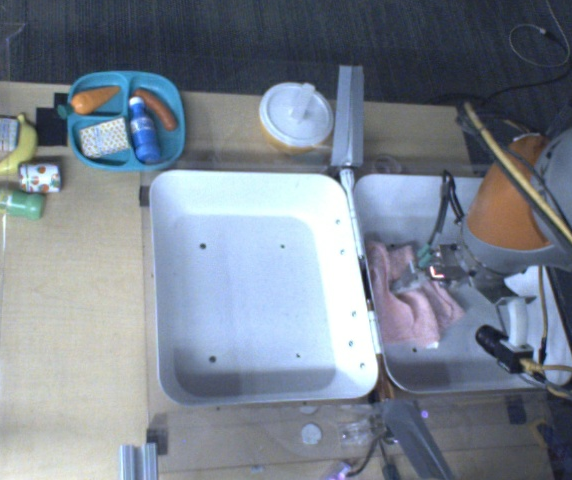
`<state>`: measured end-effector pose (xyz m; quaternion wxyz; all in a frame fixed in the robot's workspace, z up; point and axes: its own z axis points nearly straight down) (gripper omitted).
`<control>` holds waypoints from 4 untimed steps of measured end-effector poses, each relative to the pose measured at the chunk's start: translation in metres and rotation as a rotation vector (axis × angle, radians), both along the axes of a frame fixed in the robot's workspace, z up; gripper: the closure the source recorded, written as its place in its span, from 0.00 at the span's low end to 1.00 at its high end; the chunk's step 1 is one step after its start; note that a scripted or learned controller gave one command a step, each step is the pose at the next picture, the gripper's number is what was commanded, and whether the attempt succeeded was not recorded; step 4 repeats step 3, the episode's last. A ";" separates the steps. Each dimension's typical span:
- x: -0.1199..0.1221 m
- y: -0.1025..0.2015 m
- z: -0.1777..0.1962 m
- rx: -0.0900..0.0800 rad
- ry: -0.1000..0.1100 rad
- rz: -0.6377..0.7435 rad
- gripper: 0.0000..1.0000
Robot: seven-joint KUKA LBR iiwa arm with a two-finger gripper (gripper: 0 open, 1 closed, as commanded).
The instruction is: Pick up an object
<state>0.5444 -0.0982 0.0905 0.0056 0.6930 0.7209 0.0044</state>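
Observation:
A crumpled pink cloth [406, 303] lies along the left side of the right white bin [406, 196]. The grey arm with its orange band reaches in from the right, and my gripper [418, 275] is low over the cloth's upper middle, touching or just above its folds. The arm's body hides the right part of this bin.
The left white bin [251, 288] sits beside it, with a metal divider [347, 118] at the back between them. A white lidded cup [296, 115] stands behind the bins. On the bench at far left are a blue divided tray [126, 118] of toy food, a banana [18, 146], a small can [40, 177] and a green bottle [6, 202].

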 end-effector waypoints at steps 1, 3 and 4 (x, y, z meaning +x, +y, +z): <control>0.004 0.001 0.010 0.000 -0.006 0.002 1.00; 0.092 0.024 0.129 -0.002 0.013 0.295 1.00; 0.092 0.024 0.129 -0.002 0.013 0.295 1.00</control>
